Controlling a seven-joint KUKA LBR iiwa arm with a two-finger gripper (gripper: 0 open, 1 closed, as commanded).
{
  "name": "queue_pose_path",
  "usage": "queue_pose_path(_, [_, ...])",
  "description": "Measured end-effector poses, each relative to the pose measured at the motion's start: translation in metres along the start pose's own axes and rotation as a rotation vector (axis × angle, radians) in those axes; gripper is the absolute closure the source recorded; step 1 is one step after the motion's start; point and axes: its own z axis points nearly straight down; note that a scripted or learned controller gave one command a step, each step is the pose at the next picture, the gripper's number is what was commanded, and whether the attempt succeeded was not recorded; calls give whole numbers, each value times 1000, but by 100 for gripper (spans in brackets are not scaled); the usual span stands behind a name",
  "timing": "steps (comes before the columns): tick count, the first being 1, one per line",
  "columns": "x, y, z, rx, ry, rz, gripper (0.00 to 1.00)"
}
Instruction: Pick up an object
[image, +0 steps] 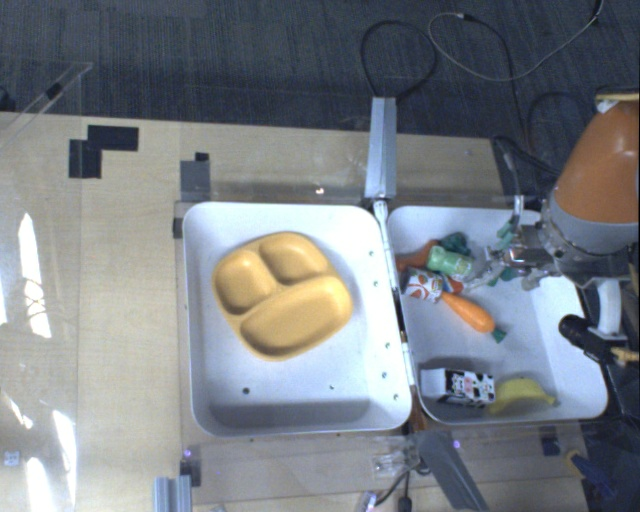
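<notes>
Resting in the left bin (200, 300), 1 yellow divided plate (283, 293) is seen. In the right bin (570, 330) lie a small can (423, 288), a green bottle (449, 261), an orange carrot (469, 312), a black-and-white box (460, 385) and a banana (522, 395). The gripper (508, 258) is poised beside the bottle; its finger spread cannot be told.

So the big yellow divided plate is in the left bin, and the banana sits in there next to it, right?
Not quite. The camera view shows the yellow divided plate in the left bin, but the banana lies in the right bin, beside a small black-and-white box.
</notes>
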Motion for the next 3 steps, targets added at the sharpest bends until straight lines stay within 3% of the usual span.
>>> queue_pose_path(1, [-15,-1,134,-9,-2,-46,0])
queue_pose_path(2, [-13,2,123,-14,0,-49,100])
queue_pose_path(3, [32,39,27,-2,-1,-4,100])
